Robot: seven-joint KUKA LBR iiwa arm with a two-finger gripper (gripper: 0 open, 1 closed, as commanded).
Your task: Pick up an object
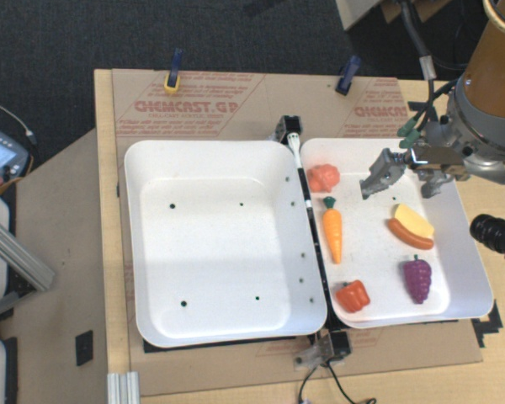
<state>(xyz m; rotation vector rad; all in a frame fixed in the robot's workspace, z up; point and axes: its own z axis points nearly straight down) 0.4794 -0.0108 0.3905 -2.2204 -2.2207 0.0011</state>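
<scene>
My gripper (404, 180) hangs over the back of the right bin (463, 259), open, with its two fingers spread wide and nothing between them. Below and in front of it lies a yellow and orange wedge (411, 226). A pink lump (324, 178) sits at the bin's back left, to the left of the gripper. An orange carrot (332, 235) lies along the left side. A red pepper (352, 295) rests at the front left, and a purple bunch of grapes (417, 279) at the front right.
The left bin (151, 225) adjoins the right one, with black clips (289, 128) at the seam's back and front ends. Both bins rest on a cardboard sheet (194, 95) held by a yellow clamp (173, 77) and a blue clamp (348, 75). A black knob (494, 233) juts in at the right.
</scene>
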